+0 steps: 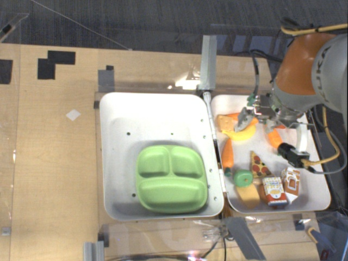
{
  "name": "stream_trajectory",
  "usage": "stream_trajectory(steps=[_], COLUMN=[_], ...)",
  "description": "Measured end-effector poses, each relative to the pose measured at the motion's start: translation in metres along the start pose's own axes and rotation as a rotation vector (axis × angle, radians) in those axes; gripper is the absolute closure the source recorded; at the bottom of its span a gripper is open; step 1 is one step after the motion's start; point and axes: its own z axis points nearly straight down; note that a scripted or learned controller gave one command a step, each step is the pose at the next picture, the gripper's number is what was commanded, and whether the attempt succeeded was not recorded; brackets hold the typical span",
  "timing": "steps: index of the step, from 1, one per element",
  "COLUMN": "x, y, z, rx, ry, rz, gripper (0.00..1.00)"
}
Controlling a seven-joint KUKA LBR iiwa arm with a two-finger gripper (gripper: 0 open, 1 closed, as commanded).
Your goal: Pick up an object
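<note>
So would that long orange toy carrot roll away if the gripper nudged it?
Probably. The long orange toy carrot looks round and tapered, so it would likely roll in a curve. It lies beside the right white bin's wall, which should stop it. It looks like smooth plastic, possibly slippery.

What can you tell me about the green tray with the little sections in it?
The green tray is a light green, smooth, plastic-looking plate with rounded corners. It has three compartments: two small ones along the far side and one long one along the near side. It lies flat and right side up on the floor of the left white bin, toward the bin's near right part. Its right edge sits close to the bin's right wall.
</note>
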Motion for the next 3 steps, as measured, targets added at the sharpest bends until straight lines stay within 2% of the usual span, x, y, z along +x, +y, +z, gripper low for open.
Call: stream_trajectory(steps=[1,2,3], x=[-0.022,-0.067,-0.058], y=[0.002,-0.005,0.048], z=[0.090,0.083,0.097], rx=[-0.001,0.001,0.006], ry=[0.000,-0.001,-0.001], rz=[-0.041,0.190,0.533], gripper=[0.00,0.00,0.00])
